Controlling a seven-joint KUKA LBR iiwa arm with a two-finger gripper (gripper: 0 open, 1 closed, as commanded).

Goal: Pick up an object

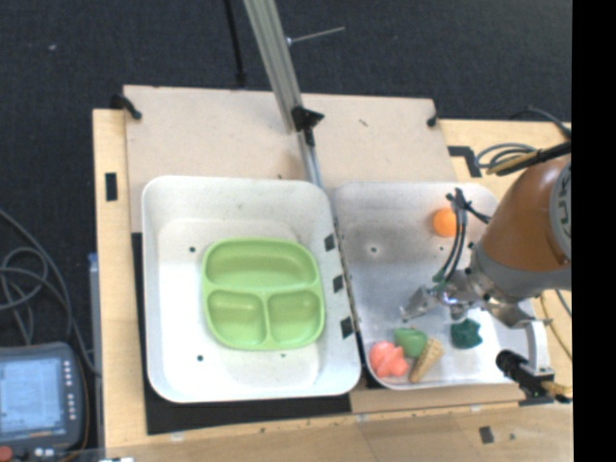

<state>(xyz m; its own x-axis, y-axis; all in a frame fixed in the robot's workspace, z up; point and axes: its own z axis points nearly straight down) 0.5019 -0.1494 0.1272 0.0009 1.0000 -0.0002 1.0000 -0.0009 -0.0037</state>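
In the right bin (385, 210) lie several small toys: an orange ball (444, 221) near the far right, a pink piece (388, 358) and a green piece (412, 341) at the front, a tan cone (427, 358) beside them, and a dark green piece (467, 333) further right. My gripper (430, 303) hangs low over the bin, just above the green piece, with metal fingers spread and nothing between them. The arm's orange band (525, 224) covers the bin's right side.
The left bin (173, 210) holds a light green divided tray (262, 293). A slanted metal pole (279, 56) rises from the back between the bins. Cables lie at the bench's right edge (500, 157).
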